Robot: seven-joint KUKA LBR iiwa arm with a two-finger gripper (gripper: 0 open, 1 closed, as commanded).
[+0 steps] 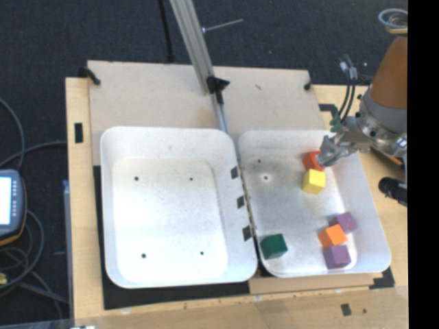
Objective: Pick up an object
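My gripper (329, 153) reaches in from the right over the back of the right bin (288, 204). Its tip sits right against a red-orange block (311, 160), which it partly hides. Just below that lies a yellow block (314, 181). Near the bin's front right are an orange block (334, 235) and two purple blocks (345, 221) (337, 256). A green block (274, 245) lies at the front left of this bin.
The left bin (116, 184) stands beside the right one, with black clips along the shared rim. A slanted aluminium post (195, 40) rises behind the bins. Cables and a small screen (8, 204) lie off the bench at left.
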